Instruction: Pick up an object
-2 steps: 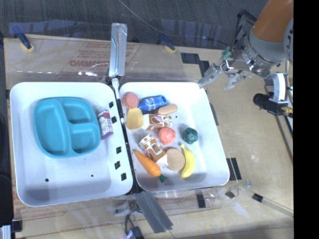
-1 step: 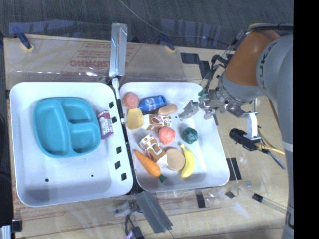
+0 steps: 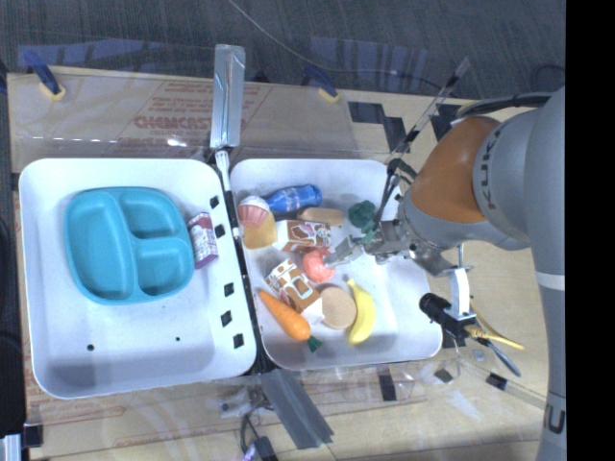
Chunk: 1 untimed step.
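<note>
— Item: my gripper (image 3: 338, 250)?
— Hovering in the right bin (image 3: 413, 339) beside the pink piece (image 3: 317, 265); carrot (image 3: 285, 316), banana (image 3: 361, 313), blue bottle (image 3: 293, 198) crowding. Grip state: I cannot tell, wrist hiding it.

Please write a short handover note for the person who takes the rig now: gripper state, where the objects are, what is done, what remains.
Gripper: low in the right bin, by the pink object; nothing seen held.
Right bin: blue bottle, carrot, banana, other toy foods.
Left bin: blue divided tray, small can.
Done: no pick yet.
Left: grasp one object and lift.
</note>
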{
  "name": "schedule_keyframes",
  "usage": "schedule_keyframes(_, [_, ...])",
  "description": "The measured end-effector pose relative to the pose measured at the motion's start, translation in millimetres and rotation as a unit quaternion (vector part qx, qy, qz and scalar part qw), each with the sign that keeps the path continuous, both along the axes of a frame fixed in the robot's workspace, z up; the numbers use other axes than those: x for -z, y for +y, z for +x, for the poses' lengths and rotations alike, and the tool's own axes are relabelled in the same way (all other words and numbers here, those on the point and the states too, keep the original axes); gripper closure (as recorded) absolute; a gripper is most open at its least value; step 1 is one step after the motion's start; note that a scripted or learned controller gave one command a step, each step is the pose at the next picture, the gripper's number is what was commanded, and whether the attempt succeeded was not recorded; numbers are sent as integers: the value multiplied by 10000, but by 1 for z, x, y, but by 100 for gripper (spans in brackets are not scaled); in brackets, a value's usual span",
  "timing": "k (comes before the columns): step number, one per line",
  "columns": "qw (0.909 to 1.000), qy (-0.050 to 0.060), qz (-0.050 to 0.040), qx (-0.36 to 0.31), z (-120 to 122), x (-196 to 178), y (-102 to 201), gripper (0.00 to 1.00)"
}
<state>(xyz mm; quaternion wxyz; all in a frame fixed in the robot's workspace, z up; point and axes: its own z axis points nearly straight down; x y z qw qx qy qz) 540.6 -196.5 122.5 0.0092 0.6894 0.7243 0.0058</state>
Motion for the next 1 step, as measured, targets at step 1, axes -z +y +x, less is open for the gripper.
schedule_keyframes(1, [9997,77,14,-228,-62,26,-15,0])
